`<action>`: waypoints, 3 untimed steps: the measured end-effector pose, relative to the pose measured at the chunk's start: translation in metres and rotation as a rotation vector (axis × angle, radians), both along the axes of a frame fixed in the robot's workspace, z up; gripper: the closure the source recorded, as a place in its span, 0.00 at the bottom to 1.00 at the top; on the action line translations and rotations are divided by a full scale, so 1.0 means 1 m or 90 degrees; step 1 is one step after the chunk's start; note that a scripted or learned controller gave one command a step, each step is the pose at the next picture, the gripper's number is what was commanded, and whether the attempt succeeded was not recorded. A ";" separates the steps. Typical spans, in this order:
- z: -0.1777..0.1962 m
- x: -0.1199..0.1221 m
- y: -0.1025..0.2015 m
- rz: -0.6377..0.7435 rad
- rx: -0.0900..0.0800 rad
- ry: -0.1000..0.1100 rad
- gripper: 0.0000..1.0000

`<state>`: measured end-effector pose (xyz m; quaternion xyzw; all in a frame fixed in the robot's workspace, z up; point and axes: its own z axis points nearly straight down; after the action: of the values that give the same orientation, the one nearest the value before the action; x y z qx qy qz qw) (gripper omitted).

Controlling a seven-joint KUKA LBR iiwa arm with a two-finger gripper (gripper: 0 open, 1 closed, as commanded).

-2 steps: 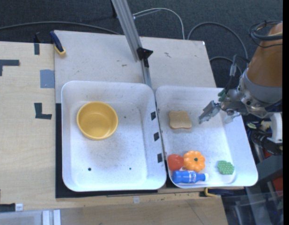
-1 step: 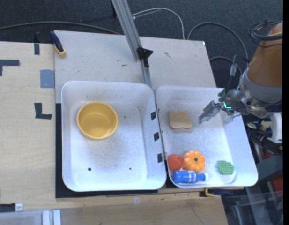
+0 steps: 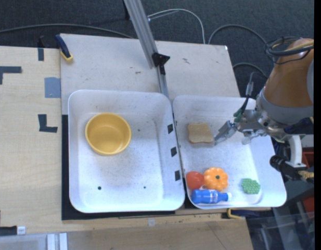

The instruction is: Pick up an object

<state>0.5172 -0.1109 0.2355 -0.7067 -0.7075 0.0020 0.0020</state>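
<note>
In the right bin (image 3: 264, 155) lie a tan bread-like slice (image 3: 200, 133) near the left wall, and along the front edge a red piece (image 3: 194, 179), an orange pumpkin (image 3: 216, 178), a blue bottle (image 3: 209, 196) and a small green item (image 3: 250, 186). A yellow bowl (image 3: 108, 133) sits upright in the left bin (image 3: 124, 191). My gripper (image 3: 223, 132) reaches in from the right, low over the right bin, its tip just to the right of the tan slice. Nothing shows held in it.
A slanted metal pole (image 3: 144, 25) runs down to the gap between the bins at the back. A blue and yellow clamp (image 3: 64, 47) lies at the bench's far left corner. Cables (image 3: 191, 15) trail behind the bench.
</note>
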 end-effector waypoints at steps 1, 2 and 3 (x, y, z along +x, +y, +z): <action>-0.058 0.007 -0.004 0.000 0.000 0.001 0.00; -0.103 0.001 -0.002 0.000 0.001 0.002 0.00; -0.090 0.002 -0.001 0.001 0.001 -0.001 1.00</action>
<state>0.5190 -0.1122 0.1451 -0.7062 -0.7080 0.0011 0.0023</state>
